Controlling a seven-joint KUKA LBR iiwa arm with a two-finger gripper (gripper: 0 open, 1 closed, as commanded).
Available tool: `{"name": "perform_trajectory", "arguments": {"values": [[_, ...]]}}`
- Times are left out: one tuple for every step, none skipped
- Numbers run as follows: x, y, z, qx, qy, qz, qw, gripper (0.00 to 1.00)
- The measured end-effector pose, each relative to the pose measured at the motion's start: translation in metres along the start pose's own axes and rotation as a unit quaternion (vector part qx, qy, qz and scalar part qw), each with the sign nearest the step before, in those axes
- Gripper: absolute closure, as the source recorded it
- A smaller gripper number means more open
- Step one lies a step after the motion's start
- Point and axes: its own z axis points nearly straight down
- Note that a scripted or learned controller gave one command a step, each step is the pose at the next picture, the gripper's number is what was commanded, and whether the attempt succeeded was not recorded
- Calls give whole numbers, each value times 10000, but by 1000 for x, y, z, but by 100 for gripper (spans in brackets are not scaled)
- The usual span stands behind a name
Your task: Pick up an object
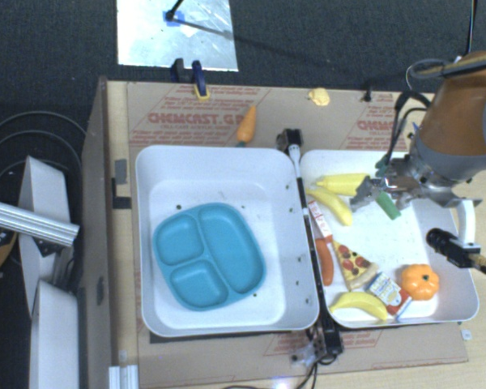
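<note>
yellow corn (340, 183) lies just beside the lowered end effector (371, 191).

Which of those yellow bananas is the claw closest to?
The upper one, at the right bin's far edge beside the gripper; another lies just below, the third sits near the front.

**Even overhead light, soft focus**

The scene is brightly and evenly lit from above. The two white bins (227, 164) look almost washed out, with only faint shadows under the blue tray (209, 254). A foil-like sheet (176, 23) at the top shows mottled glare. The dark floor (40, 47) looks grainy. Small things are slightly soft, and fine print blurs.
</note>
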Motion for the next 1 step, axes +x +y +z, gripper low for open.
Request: {"name": "perform_trajectory", "arguments": {"values": [[4,-38,115,38,10,12,10000,0]]}}
